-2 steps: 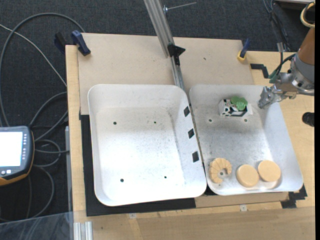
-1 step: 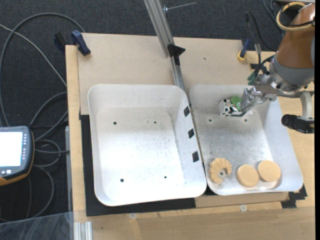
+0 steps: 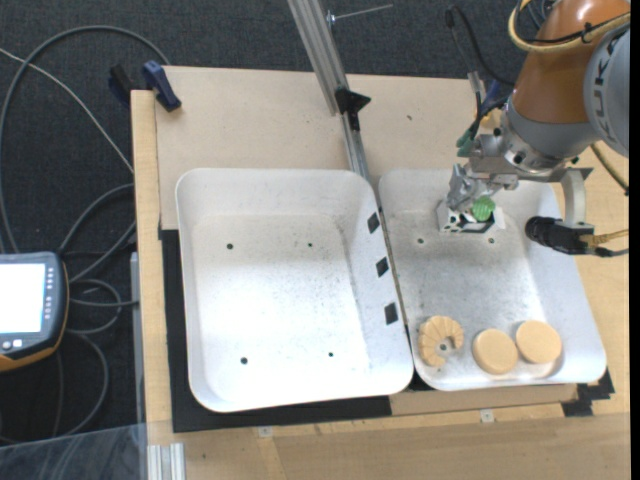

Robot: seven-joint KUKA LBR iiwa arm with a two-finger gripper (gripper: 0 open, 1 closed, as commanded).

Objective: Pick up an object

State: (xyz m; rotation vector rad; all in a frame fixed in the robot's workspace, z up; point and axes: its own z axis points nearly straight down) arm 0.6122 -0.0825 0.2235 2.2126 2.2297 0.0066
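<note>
A small green object (image 3: pixel 483 209) sits at the gripper (image 3: pixel 468 211), low over the far end of the right bin (image 3: pixel 470 278) — whether the gripper is closed on it I cannot tell. Three tan wooden pieces (image 3: pixel 494 348) line that bin's near edge — well apart from it. The left bin (image 3: pixel 280 288) lies beside, on the desk (image 3: pixel 250 118).

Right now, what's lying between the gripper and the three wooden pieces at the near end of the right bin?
Bare, speckled bin floor, in the camera view: nothing lies between the gripper and the wooden pieces.
</note>
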